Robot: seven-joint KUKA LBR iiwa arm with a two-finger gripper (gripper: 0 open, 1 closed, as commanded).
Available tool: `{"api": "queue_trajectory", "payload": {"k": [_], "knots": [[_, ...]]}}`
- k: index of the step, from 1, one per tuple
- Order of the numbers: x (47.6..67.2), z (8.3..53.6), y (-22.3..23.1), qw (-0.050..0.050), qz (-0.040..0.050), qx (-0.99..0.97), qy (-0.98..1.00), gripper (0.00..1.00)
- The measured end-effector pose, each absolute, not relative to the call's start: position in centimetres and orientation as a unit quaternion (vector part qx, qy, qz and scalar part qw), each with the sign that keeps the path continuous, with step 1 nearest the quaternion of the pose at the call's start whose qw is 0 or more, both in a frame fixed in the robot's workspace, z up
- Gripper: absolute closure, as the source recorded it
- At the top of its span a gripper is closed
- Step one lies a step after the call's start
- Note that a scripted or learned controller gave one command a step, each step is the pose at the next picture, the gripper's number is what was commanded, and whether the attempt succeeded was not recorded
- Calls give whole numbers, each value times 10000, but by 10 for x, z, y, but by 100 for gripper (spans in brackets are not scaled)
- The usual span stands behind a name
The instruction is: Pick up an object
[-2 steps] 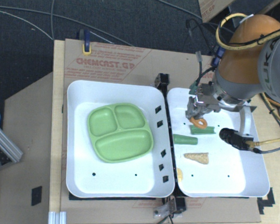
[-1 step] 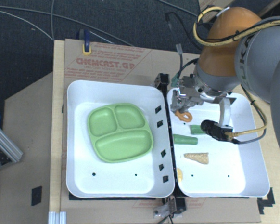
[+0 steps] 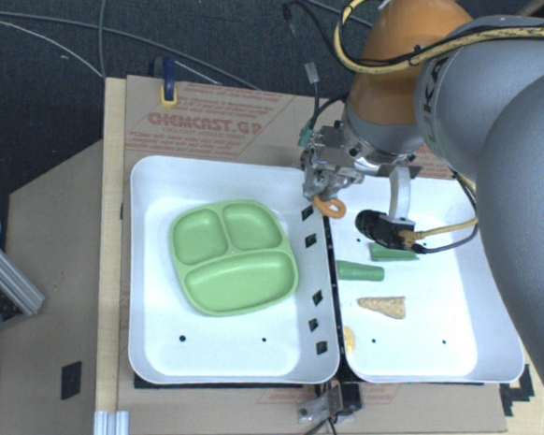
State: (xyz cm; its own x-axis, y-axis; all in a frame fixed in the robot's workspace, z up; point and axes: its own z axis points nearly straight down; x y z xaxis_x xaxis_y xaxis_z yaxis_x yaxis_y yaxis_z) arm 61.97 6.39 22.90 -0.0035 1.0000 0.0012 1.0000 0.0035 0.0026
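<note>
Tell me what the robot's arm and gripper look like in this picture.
The arm is thick, rounded and smooth grey, with a glossy orange band above the wrist. A yellow cable loops beside that band. The gripper is a small, boxy cluster of silver-grey metal parts, much narrower than the arm.

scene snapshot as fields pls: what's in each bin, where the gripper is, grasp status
bin A: left shallow white bin, holds green three-compartment plastic plate
bin B: right shallow white bin, holds short green block, tan flat wedge, small yellow bit
arm: gripper over the bins' shared edge, far end
nearest item: small orange ring, just below the gripper
grasp: cannot tell
</note>
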Motion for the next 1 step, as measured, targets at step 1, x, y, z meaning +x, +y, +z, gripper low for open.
{"api": "queue_trajectory", "payload": {"k": [1], "knots": [[618, 229, 62, -1, 2, 7066, 7076, 0]]}}
